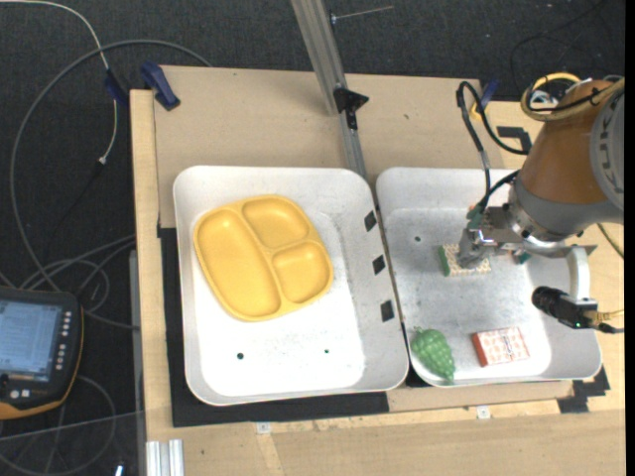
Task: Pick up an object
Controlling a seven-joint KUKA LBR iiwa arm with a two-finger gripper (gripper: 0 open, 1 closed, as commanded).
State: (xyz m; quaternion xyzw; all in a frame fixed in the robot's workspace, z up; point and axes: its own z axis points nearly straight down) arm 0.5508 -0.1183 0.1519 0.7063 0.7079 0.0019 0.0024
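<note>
Wooden bench [248, 107], plain top. Two shallow white bins side by side on it: left bin [198, 191] toward 9 o'clock, right bin [417, 191] toward 3. Black mat [171, 305] under left bin, showing at 9 and 6 edges.

- The yellow divided plate [262, 257] looks like smooth plastic with a soft shine, and it lies in the left bin [198, 365], which is white and matt.
- The right bin [427, 191] has a finely speckled white floor, a little dull.
- The bench [258, 102] looks like pale raw wood or board, matt, with a rough edge.
- The green object [434, 353] at the front edge of the right bin has a bumpy, matt surface.
- The red packet [499, 345] near that bin's front right corner looks like printed paper or card.
- The arm's orange band [562, 162] is smooth and slightly glossy.
- The slanted pole [316, 28] at the far edge looks like brushed metal.
</note>
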